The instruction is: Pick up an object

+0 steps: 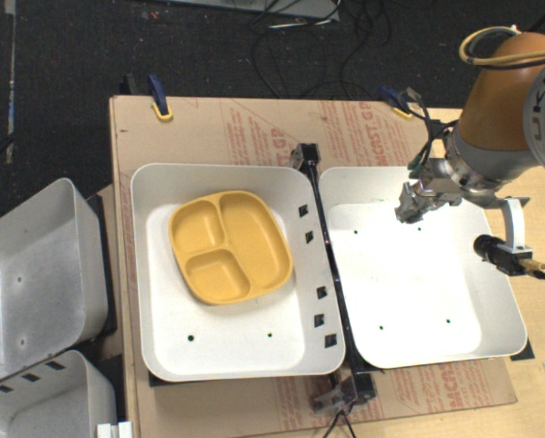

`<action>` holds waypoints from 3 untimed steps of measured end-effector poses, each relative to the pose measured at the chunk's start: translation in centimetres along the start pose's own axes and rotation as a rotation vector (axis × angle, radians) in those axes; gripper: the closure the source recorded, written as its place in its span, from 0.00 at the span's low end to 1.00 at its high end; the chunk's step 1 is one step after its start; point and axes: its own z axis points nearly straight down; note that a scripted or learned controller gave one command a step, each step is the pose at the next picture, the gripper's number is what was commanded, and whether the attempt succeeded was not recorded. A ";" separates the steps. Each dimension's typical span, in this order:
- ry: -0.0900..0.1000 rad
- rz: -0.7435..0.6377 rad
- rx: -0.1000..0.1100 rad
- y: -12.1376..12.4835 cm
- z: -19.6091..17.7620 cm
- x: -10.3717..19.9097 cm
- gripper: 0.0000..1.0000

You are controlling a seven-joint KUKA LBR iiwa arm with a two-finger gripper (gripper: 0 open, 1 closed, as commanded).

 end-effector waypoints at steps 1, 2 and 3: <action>0.001 -0.004 0.001 0.9 -0.3 4.2 1.00; 0.001 -0.005 0.000 2.7 -0.4 9.7 1.00; 0.002 -0.005 0.002 2.6 0.0 14.3 1.00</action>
